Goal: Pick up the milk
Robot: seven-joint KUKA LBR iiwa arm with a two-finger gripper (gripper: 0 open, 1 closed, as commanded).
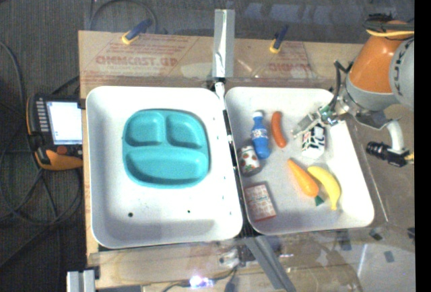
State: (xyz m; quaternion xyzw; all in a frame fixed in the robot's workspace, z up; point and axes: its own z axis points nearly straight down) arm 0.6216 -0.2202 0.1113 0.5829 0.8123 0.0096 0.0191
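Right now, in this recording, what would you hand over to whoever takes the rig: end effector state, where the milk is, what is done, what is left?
End effector: low in the right bin, at its upper right, right over the milk carton. Whether it grips the carton cannot be told.
Milk carton: on the right bin's floor, near the orange hot dog and above the banana.
Done: approach to the milk.
Left: confirm the grasp, lift the carton.
Also in that bin: blue bottle, carrot. Teal tray sits in the left bin.
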